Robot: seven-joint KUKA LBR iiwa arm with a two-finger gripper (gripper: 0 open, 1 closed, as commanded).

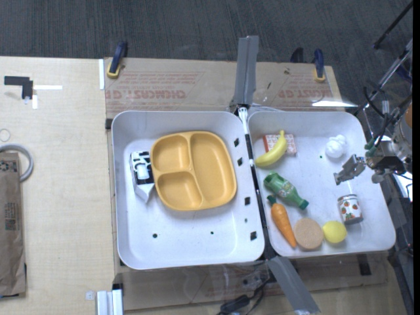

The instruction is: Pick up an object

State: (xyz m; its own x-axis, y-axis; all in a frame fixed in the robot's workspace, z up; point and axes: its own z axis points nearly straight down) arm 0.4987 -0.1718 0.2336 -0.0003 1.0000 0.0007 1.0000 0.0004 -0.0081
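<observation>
The right bin [315, 117] holds a banana [273, 151] lying on a red and white packet [278, 142]. A green bottle [285, 190], a carrot [283, 223], a round tan biscuit [308, 233] and a lemon [335, 231] lie nearer the front. A small printed can [350, 209] stands at the right, and a white lump [335, 147] sits at the back. My gripper [349, 169] hangs over the bin's right side, above the can and below the white lump. It is open, with nothing between its fingers.
The left bin [190, 251] holds a yellow divided plate [194, 170] and a small white and black box [141, 170] beside it. A grey divider post [246, 71] stands behind the bins. Cables and a frame crowd the right edge.
</observation>
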